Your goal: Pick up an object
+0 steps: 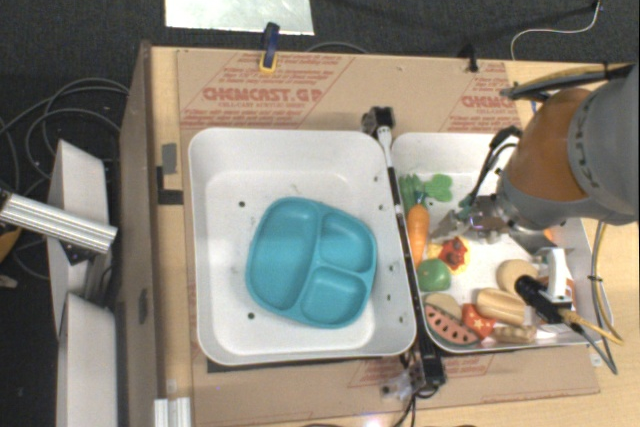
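Gripper (470,220) sits over the right bin (455,153), 3 o'clock of carrot (417,228); grip state cannot be determined.

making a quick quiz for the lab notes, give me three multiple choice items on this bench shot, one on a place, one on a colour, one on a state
1. Where does the divided plate lie?
A. in the left bin
B. in the right bin
C. on the cardboard behind the bins

2. What colour is the divided plate?
A. red
B. turquoise blue
C. yellow

3. How does the carrot lie?
A. standing in a cup
B. on the divided plate
C. flat in the right bin, beside the wall between the bins

Answers:
1 A, it sits inside the left bin.
2 B, its surface is turquoise blue.
3 C, it lies lengthwise on the floor of the right bin, among other toy food.
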`<state>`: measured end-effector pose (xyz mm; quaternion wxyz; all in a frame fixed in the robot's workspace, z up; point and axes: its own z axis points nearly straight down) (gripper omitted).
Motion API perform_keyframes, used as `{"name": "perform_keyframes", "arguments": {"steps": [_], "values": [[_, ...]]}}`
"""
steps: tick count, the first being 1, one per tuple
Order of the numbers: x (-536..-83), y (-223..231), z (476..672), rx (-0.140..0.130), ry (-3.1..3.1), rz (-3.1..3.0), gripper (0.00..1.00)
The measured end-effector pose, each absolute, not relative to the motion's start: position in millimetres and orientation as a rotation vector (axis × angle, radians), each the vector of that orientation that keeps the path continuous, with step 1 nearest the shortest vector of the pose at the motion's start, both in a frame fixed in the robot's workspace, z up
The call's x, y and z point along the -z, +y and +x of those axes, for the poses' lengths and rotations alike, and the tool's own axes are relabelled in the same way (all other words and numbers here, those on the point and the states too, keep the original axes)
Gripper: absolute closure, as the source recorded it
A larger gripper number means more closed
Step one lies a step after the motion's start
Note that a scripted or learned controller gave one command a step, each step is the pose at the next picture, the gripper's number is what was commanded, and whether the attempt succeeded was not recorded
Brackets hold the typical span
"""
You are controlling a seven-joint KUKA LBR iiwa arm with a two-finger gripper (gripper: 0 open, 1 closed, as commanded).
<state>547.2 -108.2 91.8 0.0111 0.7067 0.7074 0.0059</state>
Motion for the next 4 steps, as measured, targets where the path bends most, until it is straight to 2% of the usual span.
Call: {"name": "perform_keyframes", "arguments": {"steps": [1,2,3,4], "values": [[-96,-207,674.1,-0.008,2.219,2.211,0.00],[-91,-207,601.9,-0.017,2.210,2.213,0.00],[-91,-194,531.0,-0.015,2.209,2.213,0.00],[-85,-117,575.0,-0.009,2.234,2.206,0.00]]}}
